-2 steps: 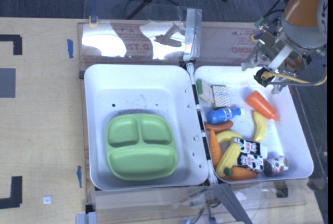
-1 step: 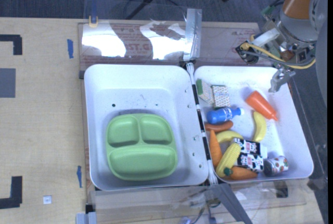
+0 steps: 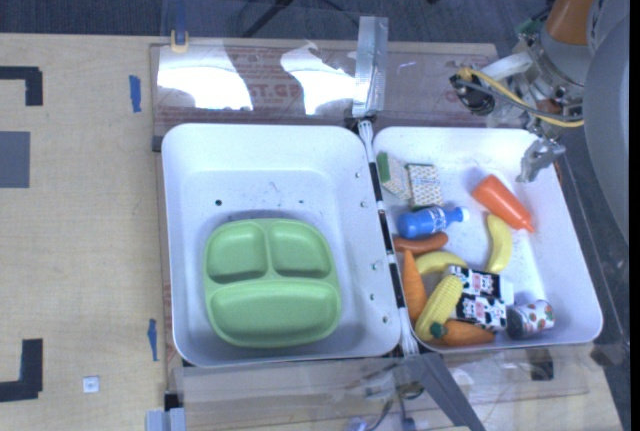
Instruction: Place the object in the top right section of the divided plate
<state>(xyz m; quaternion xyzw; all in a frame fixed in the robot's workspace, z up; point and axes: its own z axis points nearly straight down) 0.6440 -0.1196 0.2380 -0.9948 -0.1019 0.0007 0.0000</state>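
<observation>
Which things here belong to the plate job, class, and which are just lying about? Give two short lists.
Belongs to the job:
green divided plate in the left bin
tool above the right bin

Lying about, right bin:
blue bottle
banana
corn cob
orange cone-shaped toy

I see the divided plate (image 3: 271, 281) sitting low in the left bin (image 3: 190, 159), its three sections bare, open approach from above. Bare bin floor behind the plate, up to the far wall. Right of the plate, the ridge where the two bins meet (image 3: 380, 219) stands in the way. Past that, the right bin (image 3: 580, 299) is crowded: blue bottle (image 3: 432, 219), carrot (image 3: 502, 202), banana (image 3: 497, 244), corn (image 3: 440, 306) packed close. Only its far corner by the gripper (image 3: 540, 159) has bare floor.
</observation>
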